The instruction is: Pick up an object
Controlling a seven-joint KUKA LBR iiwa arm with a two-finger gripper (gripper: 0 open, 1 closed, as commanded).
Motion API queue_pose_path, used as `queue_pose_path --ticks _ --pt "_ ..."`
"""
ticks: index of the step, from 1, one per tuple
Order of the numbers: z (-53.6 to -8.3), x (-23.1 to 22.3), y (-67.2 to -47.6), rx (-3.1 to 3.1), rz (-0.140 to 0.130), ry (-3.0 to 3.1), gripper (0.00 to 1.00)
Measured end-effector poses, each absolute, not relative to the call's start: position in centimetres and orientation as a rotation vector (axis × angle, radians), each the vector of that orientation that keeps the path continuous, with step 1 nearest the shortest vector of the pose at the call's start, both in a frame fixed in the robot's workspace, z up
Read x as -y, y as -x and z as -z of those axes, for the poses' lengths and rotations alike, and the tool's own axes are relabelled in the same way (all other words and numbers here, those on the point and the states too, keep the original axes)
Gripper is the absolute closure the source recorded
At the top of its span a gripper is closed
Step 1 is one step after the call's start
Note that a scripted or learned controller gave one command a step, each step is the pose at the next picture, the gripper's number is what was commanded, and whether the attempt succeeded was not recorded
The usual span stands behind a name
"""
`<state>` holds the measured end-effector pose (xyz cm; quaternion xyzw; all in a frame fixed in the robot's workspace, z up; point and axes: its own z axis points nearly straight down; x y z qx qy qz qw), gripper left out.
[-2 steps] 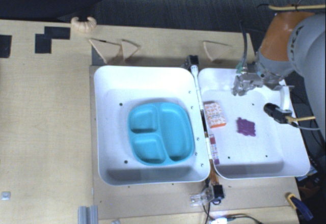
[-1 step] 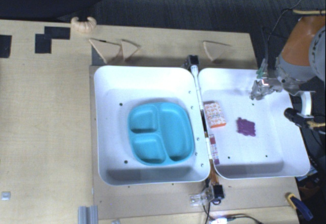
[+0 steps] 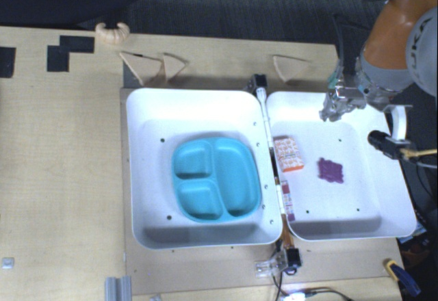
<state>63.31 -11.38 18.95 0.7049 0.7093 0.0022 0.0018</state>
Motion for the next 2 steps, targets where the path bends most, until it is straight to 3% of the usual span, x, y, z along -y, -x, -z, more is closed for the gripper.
queue_pose_path --ticks 1,2 --pt "-15.92 20.74 -61.95 -2.222 0.0 -2.217 1.0" --pt "-15.93 20.6 -62.02 -2.224 -0.002 -2.215 0.0"
